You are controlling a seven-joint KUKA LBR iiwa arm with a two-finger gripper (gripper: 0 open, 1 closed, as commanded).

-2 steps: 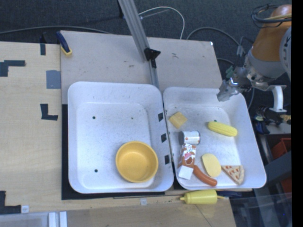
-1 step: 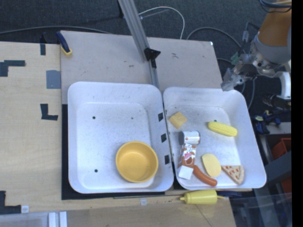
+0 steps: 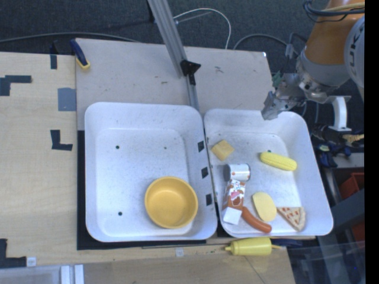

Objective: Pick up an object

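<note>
Over the far rim of the right bin [image 3: 308, 152], the hand [image 3: 273, 107] hangs off the grey-and-orange arm [image 3: 331, 34], which comes in from the right. Nothing sits between its tips; how far apart they stand I cannot tell at this angle

Candidates all lie nearer in that right bin, well apart from the hand:
- yellow corn cob [image 3: 278, 161], alone, right of centre
- yellow cheese block [image 3: 222, 150], close to the left wall
- white-and-red carton [image 3: 235, 193], lying long, against the left side
- sausage [image 3: 256, 221] touching or overlapping the carton's near end
- pale yellow chip [image 3: 264, 206] just beside the sausage
- pizza slice [image 3: 292, 217] in the near right corner

Left bin [image 3: 106, 176] holds a yellow bowl [image 3: 171, 202]. Yellow squeeze bottle [image 3: 251, 247] lies on the worktop [image 3: 35, 158] outside the near rim

Risks, as I judge them:
- Near cluster is crowded; closing there could catch two items or shove one aside and come up with none
- Chip and pizza slice look flat, so the tips may skid over them against the bin floor
- Cheese block and carton hug the wall; one tip could strike the rim on descent
- Corn is rounded and may roll out of a pinch taken off-centre, though it is the most open target
- Metal pole [image 3: 172, 31] slants over the far worktop; a wide swing toward the left bin might clip it
</note>
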